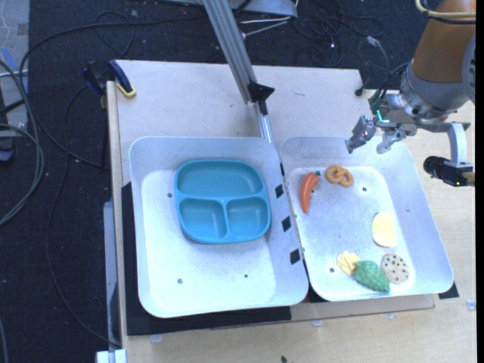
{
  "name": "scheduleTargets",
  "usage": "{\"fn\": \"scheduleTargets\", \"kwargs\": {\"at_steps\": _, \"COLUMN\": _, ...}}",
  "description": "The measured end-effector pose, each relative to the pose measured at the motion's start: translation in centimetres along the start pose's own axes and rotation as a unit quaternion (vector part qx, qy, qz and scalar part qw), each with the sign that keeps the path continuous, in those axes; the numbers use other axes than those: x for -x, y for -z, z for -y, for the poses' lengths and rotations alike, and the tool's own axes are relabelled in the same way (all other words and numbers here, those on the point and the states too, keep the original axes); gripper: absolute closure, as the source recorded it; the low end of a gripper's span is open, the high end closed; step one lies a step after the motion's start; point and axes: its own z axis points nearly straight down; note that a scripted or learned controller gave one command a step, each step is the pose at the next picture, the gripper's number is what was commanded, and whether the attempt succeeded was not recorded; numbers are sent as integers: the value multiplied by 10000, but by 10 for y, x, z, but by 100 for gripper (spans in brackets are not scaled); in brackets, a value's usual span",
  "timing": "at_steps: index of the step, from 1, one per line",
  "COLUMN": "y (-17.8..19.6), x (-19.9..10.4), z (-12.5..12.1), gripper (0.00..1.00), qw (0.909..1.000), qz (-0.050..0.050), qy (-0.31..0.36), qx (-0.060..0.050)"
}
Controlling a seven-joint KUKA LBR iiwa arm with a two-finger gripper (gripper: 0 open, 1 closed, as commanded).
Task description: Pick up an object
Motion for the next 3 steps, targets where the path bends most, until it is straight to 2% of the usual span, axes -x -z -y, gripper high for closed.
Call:
{"fn": "scheduleTargets", "kwargs": {"at_steps": 1, "y": 2, "x": 0, "z": -1, "gripper": 0, "qw": 10000, "qz": 3, "qy": 2, "qx": 17}}
{"fn": "scheduleTargets", "kwargs": {"at_steps": 3, "y": -112, "x": 12, "z": -2, "gripper": 0, "qw": 10000, "qz": 5, "qy": -11, "qx": -3}}
